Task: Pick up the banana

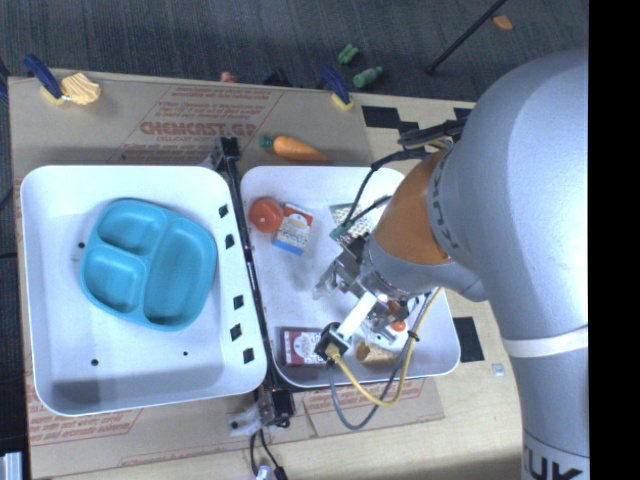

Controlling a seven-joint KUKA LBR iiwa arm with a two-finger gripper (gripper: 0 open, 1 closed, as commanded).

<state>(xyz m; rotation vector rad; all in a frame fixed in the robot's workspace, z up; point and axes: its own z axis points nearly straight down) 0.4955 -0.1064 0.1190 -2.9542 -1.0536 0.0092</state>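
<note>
- Your tool [336, 276] sits low over the middle of the right bin [300, 183]; you cannot tell whether it is wide or narrow.
- What may be the banana [377, 351] lies at that bin's near edge, half under the wrist.
- Raise the tool, re-aim nearer and rightward, and avoid the dark red box [297, 346].

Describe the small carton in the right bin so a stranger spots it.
Find the white bin on the view's right, where the arm reaches in. Near its upper left lies a red round thing; the small carton sits against its right side. It is the only white, blue and orange box there.
</note>
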